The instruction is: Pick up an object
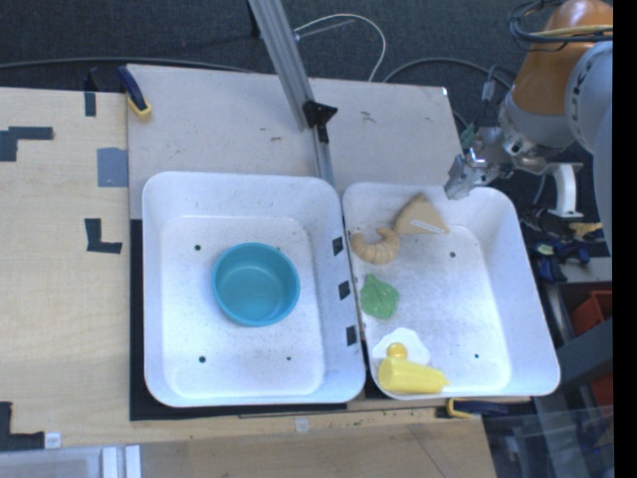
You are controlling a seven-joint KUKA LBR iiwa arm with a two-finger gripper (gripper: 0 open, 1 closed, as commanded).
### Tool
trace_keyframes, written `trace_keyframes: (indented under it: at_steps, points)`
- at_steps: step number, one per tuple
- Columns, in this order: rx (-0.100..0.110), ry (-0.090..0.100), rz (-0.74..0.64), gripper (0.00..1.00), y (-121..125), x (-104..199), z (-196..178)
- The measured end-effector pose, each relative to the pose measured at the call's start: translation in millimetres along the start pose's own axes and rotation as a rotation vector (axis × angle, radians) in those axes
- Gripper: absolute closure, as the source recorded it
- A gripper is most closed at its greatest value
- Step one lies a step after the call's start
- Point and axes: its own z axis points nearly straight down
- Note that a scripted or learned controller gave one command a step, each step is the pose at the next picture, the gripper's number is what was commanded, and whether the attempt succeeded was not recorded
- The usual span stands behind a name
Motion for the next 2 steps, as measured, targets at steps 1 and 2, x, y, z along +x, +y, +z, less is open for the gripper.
trace_keyframes:
  at_steps: [1,2]
  points:
    - [0.003,0.002,0.000,1.00,0.8,0.6,-20.2]
    - [0.006,0.003,-0.004,1.00,-13.5,58.2,-22.4]
